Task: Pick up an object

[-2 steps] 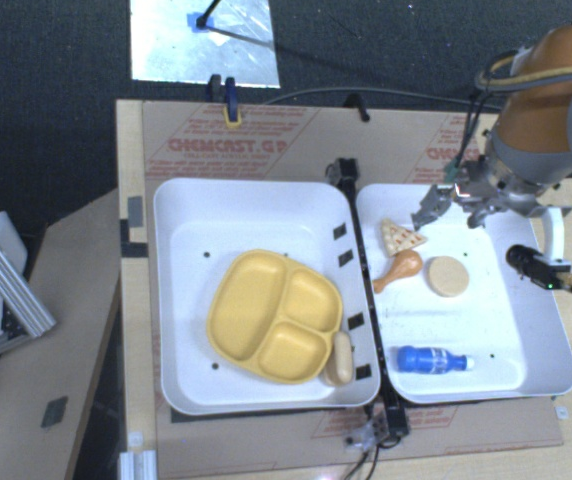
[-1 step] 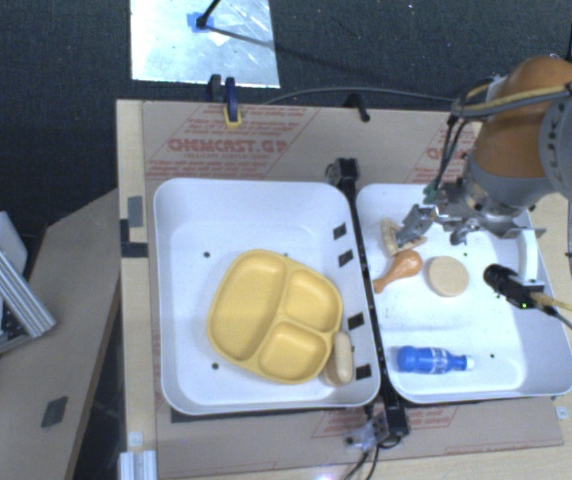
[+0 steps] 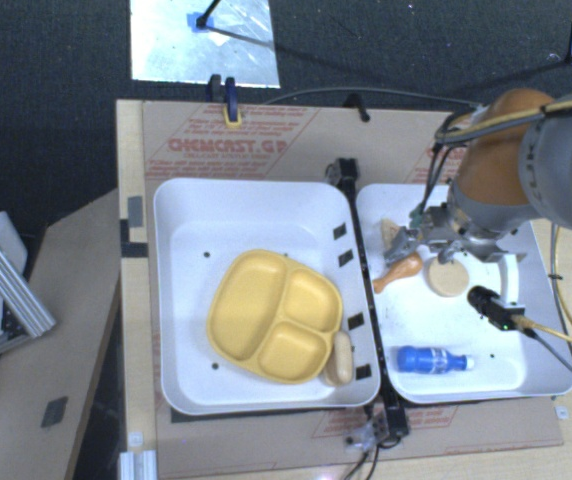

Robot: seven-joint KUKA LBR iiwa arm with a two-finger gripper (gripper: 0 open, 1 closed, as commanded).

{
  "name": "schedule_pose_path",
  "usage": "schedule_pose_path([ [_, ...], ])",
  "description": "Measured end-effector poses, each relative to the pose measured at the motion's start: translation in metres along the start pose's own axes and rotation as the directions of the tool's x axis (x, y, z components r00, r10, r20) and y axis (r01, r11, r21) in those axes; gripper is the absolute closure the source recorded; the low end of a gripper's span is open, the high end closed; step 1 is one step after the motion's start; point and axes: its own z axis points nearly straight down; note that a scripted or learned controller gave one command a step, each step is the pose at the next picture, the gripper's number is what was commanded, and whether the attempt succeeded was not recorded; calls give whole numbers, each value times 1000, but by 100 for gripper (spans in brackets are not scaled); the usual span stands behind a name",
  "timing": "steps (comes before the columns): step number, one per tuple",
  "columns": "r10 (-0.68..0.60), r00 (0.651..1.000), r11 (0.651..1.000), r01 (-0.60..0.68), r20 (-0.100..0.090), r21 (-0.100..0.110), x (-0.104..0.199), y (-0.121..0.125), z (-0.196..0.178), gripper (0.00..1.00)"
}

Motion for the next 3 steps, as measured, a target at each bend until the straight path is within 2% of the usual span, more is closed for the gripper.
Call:
schedule_pose_path([
  [1,0,1000,1000,0,2,-8,-1,2,-14,100],
  [2,-3,1000,1000,3,1,-11,6,11,-72,100],
  [3,-3,1000,1000,3,1,-7,6,12,-82,100],
])
